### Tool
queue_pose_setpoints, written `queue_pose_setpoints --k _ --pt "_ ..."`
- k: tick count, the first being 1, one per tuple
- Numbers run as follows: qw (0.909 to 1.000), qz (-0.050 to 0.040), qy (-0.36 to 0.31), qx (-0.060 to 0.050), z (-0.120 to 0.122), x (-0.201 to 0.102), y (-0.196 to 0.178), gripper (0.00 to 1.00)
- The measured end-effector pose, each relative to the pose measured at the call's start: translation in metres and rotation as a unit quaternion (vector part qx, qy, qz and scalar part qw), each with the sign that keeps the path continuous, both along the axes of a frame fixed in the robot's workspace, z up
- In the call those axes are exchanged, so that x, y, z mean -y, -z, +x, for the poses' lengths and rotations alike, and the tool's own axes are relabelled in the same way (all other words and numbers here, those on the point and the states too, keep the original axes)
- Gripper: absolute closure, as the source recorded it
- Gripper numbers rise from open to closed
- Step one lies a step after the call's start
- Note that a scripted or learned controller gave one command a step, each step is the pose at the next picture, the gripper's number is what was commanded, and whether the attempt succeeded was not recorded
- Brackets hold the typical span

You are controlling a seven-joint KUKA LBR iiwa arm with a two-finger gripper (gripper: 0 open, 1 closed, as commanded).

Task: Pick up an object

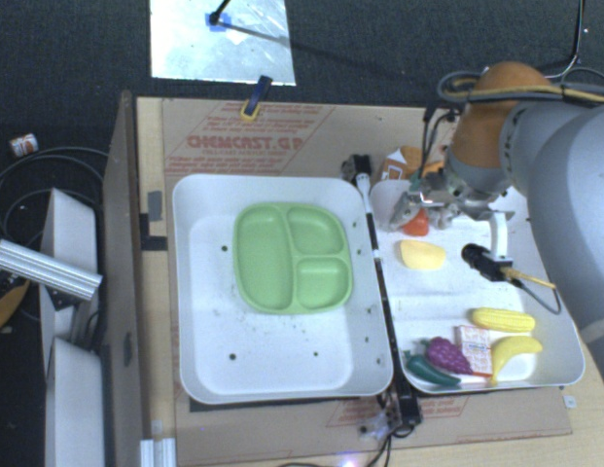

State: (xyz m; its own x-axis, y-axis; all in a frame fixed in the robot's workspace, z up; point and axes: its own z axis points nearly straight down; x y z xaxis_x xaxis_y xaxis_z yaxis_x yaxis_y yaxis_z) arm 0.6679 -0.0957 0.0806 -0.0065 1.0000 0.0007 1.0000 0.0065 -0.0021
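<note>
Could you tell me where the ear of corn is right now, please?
The ear of corn lies in the right bin, near its front right corner, just above the banana and right of the purple grapes.

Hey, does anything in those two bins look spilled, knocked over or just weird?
Nothing stands out. The green divided plate lies flat in the left bin, and the toy foods, such as the corn and banana, sit loose in the right bin.
</note>
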Motion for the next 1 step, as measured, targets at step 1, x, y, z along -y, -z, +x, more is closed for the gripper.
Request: queue_pose_setpoints --k 1 --pt "1.0000 -0.0004 0.000 0.004 0.0023 0.0011 -0.0156 1.00"
